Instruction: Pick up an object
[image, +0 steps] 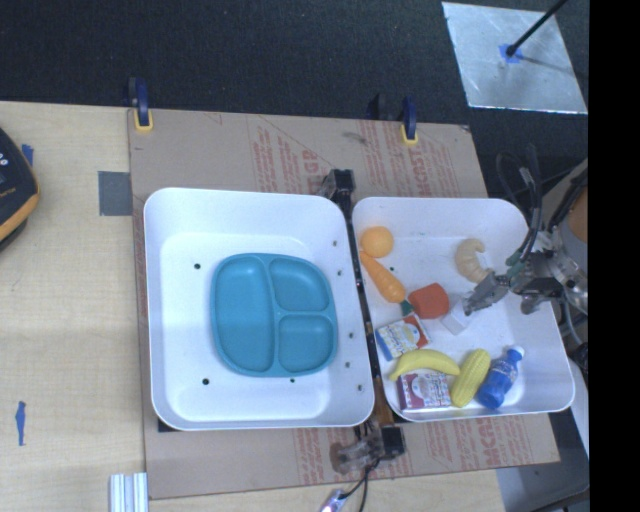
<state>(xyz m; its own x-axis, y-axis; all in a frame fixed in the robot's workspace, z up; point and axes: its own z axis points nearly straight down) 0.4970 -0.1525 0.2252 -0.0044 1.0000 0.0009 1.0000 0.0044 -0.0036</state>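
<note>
A blue tray (275, 313) is seen in the left bin (160, 300), w/ a carrot (383, 279) & red block (430, 300) in the right bin (440, 212), the block judged light, rigid, best pinched across flat sides, while the gripper (478, 298) nearby is seen w/ fingers spread, nothing held.

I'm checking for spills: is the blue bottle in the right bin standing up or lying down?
Lying down. The blue bottle rests on its side beside the corn cob, its white cap pointing up-right.
</note>
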